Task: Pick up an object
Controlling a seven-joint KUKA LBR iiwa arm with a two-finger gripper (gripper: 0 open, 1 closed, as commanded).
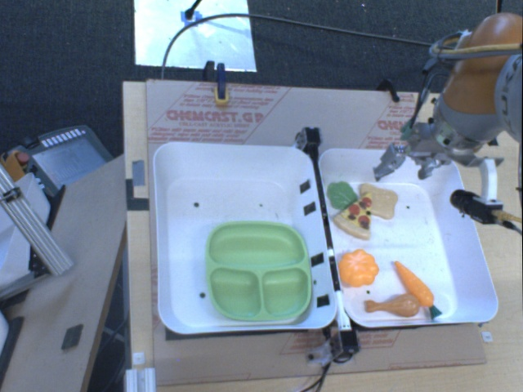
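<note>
The single camera sat fixed above the bench [245, 109], looking down at a slant on both bins from a middling distance. The gripper [410, 163] appeared at upper right, with the left bin [176, 219] well off to its left.

I see two bins side by side. The left bin [176, 219] holds a divided tray [259, 270] toward its near edge. In the right bin [466, 268], a pizza slice [365, 211] lies at the back with a leaf [342, 193] touching its left. Nearer me sit a pumpkin [358, 268], a carrot [414, 285] to its right, and a drumstick [394, 305] in front.
</note>
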